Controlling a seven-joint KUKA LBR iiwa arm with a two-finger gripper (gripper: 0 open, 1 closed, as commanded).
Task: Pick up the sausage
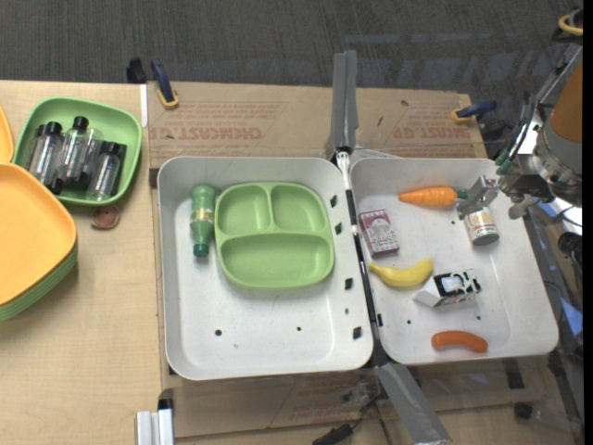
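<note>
Camera view puts the short orange-red sausage [459, 341] at the right white bin's [519, 332] near edge, long axis left-right, well apart from the empty metal two-finger gripper [484, 196], spread beside the small tin can [482, 227].

Dark grey ribbed carpet [278, 17] covers the floor beyond the bench. The bench is a pale wooden tabletop [74, 369] with brown cardboard sheets [241, 123] laid over its middle, held at the far edge by clamps [165, 85]. Light falls evenly.
</note>
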